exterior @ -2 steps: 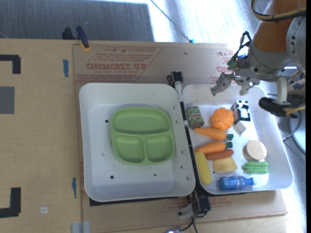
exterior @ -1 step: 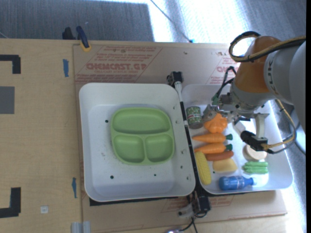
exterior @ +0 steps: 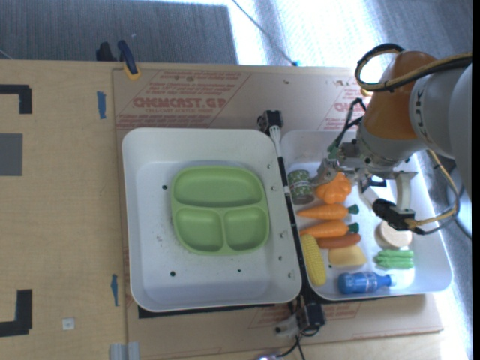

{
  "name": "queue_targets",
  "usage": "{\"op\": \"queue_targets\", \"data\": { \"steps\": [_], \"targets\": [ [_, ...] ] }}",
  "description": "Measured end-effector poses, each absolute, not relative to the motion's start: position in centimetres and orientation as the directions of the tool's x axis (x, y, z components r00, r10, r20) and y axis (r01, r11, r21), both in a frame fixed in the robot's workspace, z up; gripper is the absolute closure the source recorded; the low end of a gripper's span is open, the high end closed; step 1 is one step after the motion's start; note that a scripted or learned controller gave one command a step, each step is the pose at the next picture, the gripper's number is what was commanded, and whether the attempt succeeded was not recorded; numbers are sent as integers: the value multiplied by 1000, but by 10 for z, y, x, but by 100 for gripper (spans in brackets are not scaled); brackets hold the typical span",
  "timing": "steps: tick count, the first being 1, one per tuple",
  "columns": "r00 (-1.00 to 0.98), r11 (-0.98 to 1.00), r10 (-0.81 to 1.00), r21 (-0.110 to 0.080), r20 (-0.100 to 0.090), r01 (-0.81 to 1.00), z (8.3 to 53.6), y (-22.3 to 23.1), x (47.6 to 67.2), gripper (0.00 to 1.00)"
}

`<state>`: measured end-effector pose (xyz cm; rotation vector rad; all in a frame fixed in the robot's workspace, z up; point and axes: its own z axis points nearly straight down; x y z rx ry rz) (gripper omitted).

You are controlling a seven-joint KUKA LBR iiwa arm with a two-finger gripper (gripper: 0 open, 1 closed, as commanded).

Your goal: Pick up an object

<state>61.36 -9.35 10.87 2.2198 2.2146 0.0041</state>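
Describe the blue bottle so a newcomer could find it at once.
Look at the right bin, the one crowded with toy food beside the bin holding the green tray. Go to its near edge, below the corn and green beans. The bottle lies on its side there, the only blue thing in the bin.

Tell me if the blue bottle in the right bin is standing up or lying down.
Lying down. The blue bottle rests on its side on the floor of the right bin, lengthwise along the near wall, below the green beans.

fixed overhead camera, slanted down, both bins (exterior: 142,201)
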Motion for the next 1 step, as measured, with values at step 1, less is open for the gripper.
{"op": "queue_targets", "data": {
  "steps": [1],
  "targets": [
    [-3,3,1000,5,-1,1000,215,-69,655,100]
  ]
}}
